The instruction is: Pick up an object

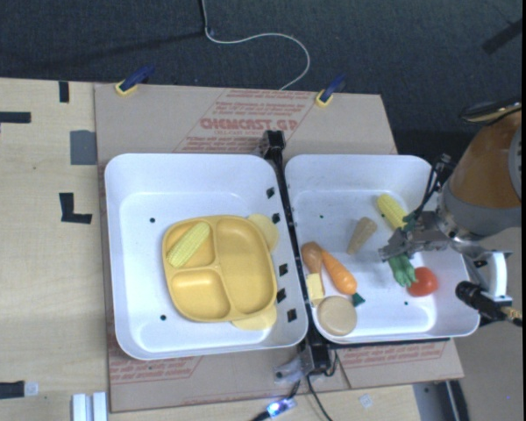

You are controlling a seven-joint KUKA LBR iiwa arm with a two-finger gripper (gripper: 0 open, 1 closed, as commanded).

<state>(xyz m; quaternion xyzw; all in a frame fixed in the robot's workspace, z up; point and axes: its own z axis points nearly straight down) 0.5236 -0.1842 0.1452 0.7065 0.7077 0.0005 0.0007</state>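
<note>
Here my gripper (401, 251) sits low in the right bin (333, 174), at its right side, fingertips just above the green toy (404, 271) with the red tomato (423, 281) beside it. How far my fingers are spread, or whether they have hold of anything, I cannot tell. The yellow corn (389, 209) lies just up-left of me, the carrot (338, 273) farther left.

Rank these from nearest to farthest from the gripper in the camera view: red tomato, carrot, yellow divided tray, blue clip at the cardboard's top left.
Measured from the gripper:
1. Red tomato, just below it in the right bin.
2. Carrot, to its left in the same bin.
3. Yellow divided tray, in the left bin.
4. Blue clip, beyond the left bin at the cardboard's far corner.
</note>
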